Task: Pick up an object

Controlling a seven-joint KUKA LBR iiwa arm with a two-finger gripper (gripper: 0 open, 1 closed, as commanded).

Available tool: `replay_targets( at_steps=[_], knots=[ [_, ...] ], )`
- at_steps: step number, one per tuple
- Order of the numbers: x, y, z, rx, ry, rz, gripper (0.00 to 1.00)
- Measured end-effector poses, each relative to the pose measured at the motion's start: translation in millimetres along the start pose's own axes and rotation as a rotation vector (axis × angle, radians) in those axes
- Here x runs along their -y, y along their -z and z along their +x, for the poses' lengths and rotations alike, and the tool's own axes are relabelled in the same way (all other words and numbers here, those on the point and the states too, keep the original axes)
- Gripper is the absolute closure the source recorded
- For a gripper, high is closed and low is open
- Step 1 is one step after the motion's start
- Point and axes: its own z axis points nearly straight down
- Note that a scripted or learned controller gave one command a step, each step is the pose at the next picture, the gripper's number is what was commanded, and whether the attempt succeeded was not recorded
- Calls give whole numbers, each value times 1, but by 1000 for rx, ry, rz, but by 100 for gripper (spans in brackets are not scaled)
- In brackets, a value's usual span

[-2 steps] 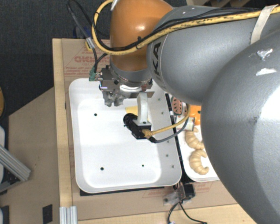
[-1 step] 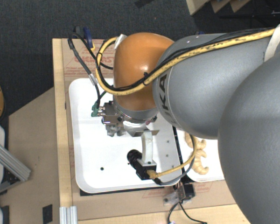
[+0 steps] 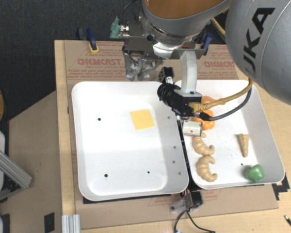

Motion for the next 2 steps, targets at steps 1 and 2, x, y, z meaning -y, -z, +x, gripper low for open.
replay_targets(
  at_steps=[1,2],
  knots=[
    [2,0,1,8,2,17,100],
    [1,10,2,8,3,15,100]
  ],
)
